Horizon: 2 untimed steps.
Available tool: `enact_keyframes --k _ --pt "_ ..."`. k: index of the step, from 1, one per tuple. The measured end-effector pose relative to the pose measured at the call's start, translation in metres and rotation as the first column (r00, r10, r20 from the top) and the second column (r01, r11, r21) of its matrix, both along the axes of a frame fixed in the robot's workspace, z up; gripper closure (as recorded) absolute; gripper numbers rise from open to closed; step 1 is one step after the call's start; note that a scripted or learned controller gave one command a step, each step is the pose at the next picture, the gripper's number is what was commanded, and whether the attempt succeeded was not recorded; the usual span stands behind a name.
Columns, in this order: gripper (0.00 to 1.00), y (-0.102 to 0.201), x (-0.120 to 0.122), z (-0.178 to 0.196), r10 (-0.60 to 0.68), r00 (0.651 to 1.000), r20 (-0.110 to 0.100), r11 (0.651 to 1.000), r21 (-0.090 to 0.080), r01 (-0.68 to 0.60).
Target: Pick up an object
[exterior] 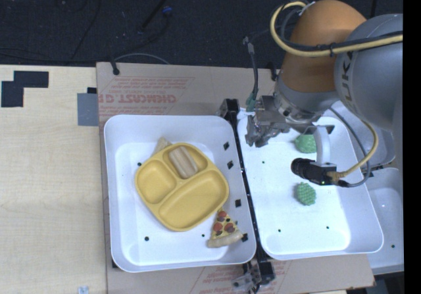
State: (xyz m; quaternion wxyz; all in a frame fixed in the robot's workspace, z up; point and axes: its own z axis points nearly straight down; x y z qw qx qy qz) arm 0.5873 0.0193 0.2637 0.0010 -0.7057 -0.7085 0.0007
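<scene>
Here, grey arm (368,62) with orange band (322,29) reaching in from the right, bent down over the far left corner of the right bin (329,237). Gripper (262,133) low over that corner, close to the divide between the two bins; state of gripper impossible to tell, hidden among dark metal parts. Nearest green object (305,143) just right of the gripper, partly behind the arm's white bracket. Second green object (304,193) farther toward the near side, well apart from the gripper, just below a black cylindrical part (312,171). In the left bin (125,233): yellow divided plate (191,204) carrying a tan bread-like piece (183,161) in its far compartment; toy pizza slice (224,230) lying beside the plate's near right edge. Both bins on cardboard (164,92) over the pale wooden surface (46,187).
</scene>
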Motion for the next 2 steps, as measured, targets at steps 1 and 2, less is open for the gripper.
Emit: enact_keyframes --k 1,2 --pt "1.0 0.046 0.022 -0.015 0.0 1.0 0.0 1.0 0.0 0.0" --pt "1.0 0.087 0.027 -0.023 0.0 1.0 -0.001 1.0 0.0 0.0"
